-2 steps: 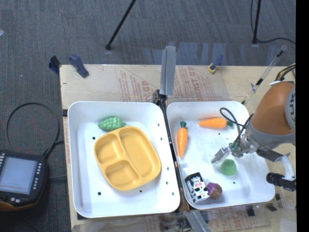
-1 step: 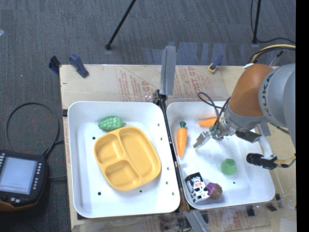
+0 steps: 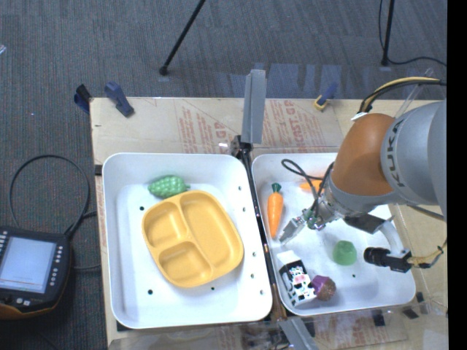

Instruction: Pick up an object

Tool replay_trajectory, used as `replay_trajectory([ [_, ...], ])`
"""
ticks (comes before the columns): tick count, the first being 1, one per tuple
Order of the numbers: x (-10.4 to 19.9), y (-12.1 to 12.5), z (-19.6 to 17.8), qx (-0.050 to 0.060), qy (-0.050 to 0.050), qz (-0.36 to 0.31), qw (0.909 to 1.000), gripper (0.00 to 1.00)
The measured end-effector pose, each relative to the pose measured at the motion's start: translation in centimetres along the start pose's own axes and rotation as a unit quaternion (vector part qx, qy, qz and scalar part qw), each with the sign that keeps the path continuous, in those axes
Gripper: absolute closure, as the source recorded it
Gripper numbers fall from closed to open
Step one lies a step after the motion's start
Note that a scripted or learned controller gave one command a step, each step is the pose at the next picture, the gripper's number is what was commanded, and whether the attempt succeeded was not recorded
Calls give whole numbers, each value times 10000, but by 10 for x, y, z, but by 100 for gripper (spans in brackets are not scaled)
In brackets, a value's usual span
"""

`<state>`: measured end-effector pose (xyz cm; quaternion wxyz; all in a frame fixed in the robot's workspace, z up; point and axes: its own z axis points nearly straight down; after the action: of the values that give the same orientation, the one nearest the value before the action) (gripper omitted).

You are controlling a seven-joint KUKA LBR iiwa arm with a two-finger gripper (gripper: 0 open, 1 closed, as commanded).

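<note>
On the worktop [image 3: 182, 122] we see two shallow white bins side by side. The left bin [image 3: 120, 195] carries a yellow compartment plate [image 3: 192, 237], tilted in the view, with a bumpy green toy [image 3: 166, 187] touching its upper left rim. Over the right bin [image 3: 398, 286] hangs the grey arm [image 3: 419, 152] with its orange band [image 3: 368, 155], reaching in from the right. Its tool [image 3: 295, 227] sits low above the bin floor, just right of a toy carrot [image 3: 274, 208] that lies lengthwise by the bin's left wall. We see the tool's fingers [image 3: 289, 231] slightly parted with nothing between them. Toward the near edge stands a small cow-print carton [image 3: 297, 278], touching a dark purple ball [image 3: 324, 288]. A round green piece [image 3: 344, 252] lies apart from both, below the arm. A small orange bit [image 3: 308, 187] peeks out beside the wrist.
</note>
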<state>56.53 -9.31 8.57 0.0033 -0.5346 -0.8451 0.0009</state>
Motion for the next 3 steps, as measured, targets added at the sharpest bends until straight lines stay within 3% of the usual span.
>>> replay_trajectory([
  [1, -28, 40, -1, -6, -8, 1668, 9860, 0],
  [2, 79, 125, -106, -60, -15, 1204, 9927, 0],
  [3, 23, 96, -100, -1, -15, 1923, 9813, 0],
])
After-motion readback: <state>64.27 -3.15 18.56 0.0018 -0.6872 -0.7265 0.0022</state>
